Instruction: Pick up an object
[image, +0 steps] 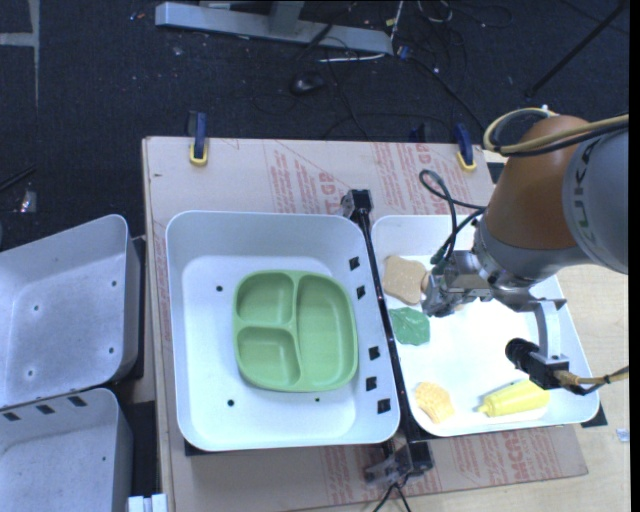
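Nearest us in the right bin (470, 425) lie a yellow ridged piece (433, 401) and a yellow corn-like toy (515, 399), loose on the floor as pick candidates. Beyond them a green soft piece (409, 326) sits against the divider, just beside a tan bread-like slice (404, 280). The end effector (438, 296) hangs low next to these two, so we judge one is the target; we cannot tell its grip state. The left bin (190, 300) carries a green divided plate (296, 331), centred.
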